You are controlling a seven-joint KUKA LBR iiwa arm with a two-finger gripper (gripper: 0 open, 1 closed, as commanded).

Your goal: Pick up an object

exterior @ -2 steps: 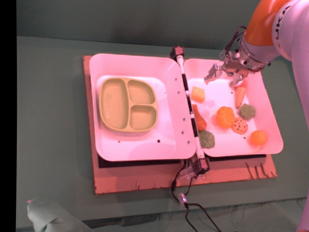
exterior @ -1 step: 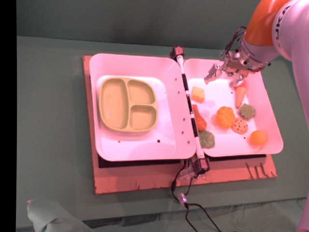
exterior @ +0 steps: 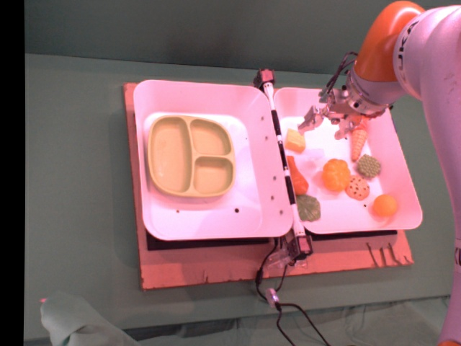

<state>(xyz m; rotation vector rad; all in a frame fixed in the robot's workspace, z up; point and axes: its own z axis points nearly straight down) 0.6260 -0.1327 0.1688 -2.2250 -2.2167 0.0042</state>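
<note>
The right bin [exterior: 403,186] holds several toy foods. A yellow cheese wedge [exterior: 294,140] lies near its left wall. An orange carrot [exterior: 358,143] lies at the back right, and an orange pumpkin [exterior: 336,174] sits in the middle. Around the pumpkin are a green ridged round [exterior: 369,166], a brown cookie [exterior: 356,187], an orange ball [exterior: 385,205], a green leaf [exterior: 308,207] and a red-orange piece [exterior: 297,180]. My gripper [exterior: 324,123] hangs over the back of this bin, between the cheese wedge and the carrot. It is open, with nothing between its fingers.
The left bin [exterior: 252,215] holds a yellow-green divided plate [exterior: 191,155]. A black-and-white bar [exterior: 281,146] runs along the seam between the bins. Cables [exterior: 277,301] trail off the board's front edge. A green cloth [exterior: 72,323] lies at the front left.
</note>
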